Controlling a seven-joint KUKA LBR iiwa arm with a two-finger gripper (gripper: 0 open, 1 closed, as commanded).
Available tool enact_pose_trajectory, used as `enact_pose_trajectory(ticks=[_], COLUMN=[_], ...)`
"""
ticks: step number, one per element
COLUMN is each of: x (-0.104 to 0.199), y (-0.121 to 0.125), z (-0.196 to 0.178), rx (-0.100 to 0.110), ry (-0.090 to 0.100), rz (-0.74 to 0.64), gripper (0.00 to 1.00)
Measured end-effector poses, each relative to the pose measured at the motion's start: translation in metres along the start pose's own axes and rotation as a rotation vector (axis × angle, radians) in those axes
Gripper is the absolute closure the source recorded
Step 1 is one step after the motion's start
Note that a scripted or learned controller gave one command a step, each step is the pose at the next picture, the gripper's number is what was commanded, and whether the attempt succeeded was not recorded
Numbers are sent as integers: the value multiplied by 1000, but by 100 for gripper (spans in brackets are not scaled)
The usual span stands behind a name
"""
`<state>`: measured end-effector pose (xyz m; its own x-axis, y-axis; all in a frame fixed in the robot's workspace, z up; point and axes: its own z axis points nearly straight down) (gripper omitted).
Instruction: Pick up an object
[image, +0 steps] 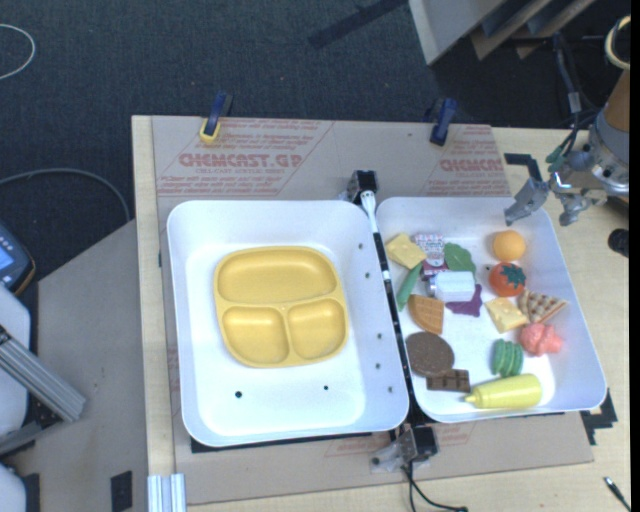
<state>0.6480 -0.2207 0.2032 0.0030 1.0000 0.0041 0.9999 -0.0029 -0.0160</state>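
1. Leftmost, the left bin (190, 300) holds a yellow divided tray (282, 304).
2. The right bin (580, 370) is crowded with toy food: a cheese wedge (405, 250), a chocolate bar (449, 380), a mustard bottle (503, 392) and an orange (509, 245).
3. The gripper (548, 203) hangs at that bin's far right corner, fingers seemingly spread with nothing between them.
4. Judged: approach stage; next, centre over one piece, perhaps the orange, and descend.
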Motion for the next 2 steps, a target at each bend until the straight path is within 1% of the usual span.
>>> enact_pose_trajectory(ticks=[1,2], x=[1,10], y=[3,0], z=[-10,39], rx=[-15,-10], ry=[-4,-2], rz=[-3,-4], gripper=[0,0])
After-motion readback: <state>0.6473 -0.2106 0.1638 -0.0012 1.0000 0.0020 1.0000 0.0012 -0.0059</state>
